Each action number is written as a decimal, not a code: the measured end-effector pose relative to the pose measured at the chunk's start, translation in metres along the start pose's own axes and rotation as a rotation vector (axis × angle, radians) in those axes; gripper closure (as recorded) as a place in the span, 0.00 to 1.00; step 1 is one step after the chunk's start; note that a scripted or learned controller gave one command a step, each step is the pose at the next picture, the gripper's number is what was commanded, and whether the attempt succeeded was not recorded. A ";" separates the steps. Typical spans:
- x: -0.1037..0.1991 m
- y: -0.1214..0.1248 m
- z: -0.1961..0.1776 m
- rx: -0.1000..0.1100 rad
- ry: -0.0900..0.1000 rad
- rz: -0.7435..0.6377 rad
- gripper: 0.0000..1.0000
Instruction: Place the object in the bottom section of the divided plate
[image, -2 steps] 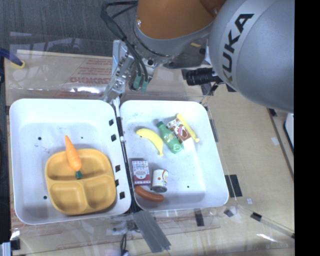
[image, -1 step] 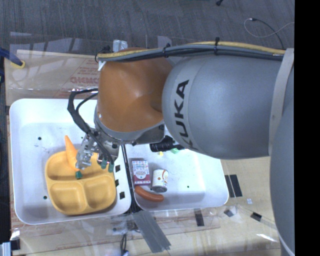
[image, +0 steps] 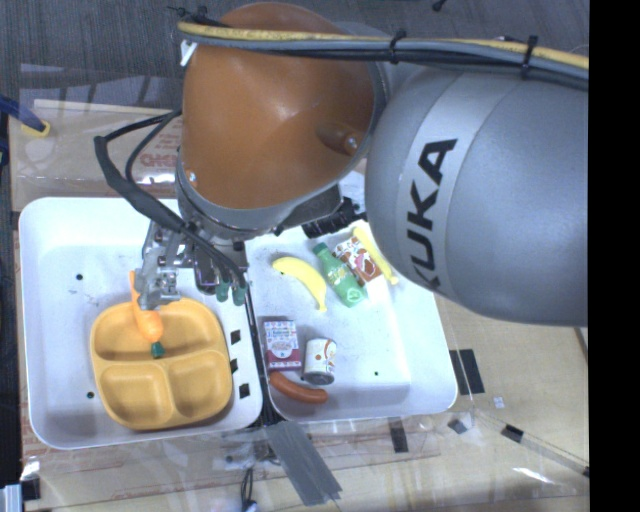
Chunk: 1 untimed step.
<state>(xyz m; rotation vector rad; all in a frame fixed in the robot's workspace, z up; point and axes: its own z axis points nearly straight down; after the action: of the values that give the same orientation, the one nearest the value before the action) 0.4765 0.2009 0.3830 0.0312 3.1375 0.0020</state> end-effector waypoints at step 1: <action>0.000 0.000 0.000 0.000 0.000 0.000 0.00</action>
<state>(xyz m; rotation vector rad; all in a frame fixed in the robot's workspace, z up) 0.4765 0.2009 0.3828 0.0313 3.1379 0.0016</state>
